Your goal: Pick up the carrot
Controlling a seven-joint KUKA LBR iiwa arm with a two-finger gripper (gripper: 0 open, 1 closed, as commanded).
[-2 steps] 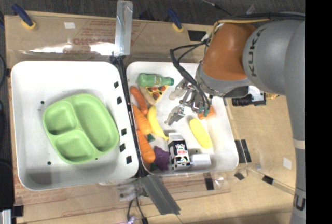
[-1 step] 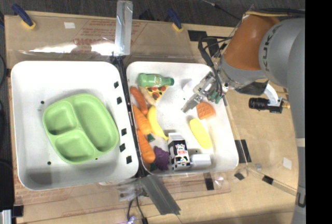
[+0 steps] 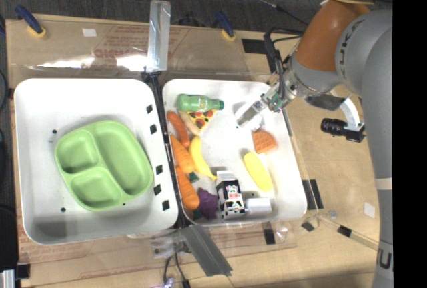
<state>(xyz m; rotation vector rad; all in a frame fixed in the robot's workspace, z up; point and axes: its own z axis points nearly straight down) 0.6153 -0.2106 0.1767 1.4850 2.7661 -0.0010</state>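
I take the right-hand shallow white plastic bin (image 3: 288, 147) as the landmark for every position below.

1. To its left, touching along the shared wall, sits the left-hand shallow white plastic bin (image 3: 27, 167). It holds a light green three-compartment plastic plate (image 3: 103, 163).

2. Along the landmark bin's left wall lies the long orange toy carrot (image 3: 184, 170), running from mid-wall toward the near left corner. A shorter reddish-orange sausage-shaped piece (image 3: 176, 124) lies just beyond its far end; I cannot tell whether it is a second carrot.

3. In the landmark bin's far left corner lies a green plastic bottle (image 3: 198, 103), with a toy pizza slice (image 3: 199, 119) just in front of it. A yellow toy banana (image 3: 199, 159) lies just beside the carrot, on its right.

4. Along the near wall I see a dark purple toy (image 3: 208, 201) and a small black-and-white carton (image 3: 230, 197).

5. In the right half lie a yellow oblong toy (image 3: 258, 171) and an orange ridged piece (image 3: 265, 141).

6. The silver two-finger gripper (image 3: 248, 115) hangs over the landmark bin's far right area, well apart from the carrot. I cannot tell whether its claw is spread or pressed together; nothing is visibly pinched.

Status, as I judge it: the pick is not yet done. Remaining: traverse to the left wall, descend, grasp, lift.
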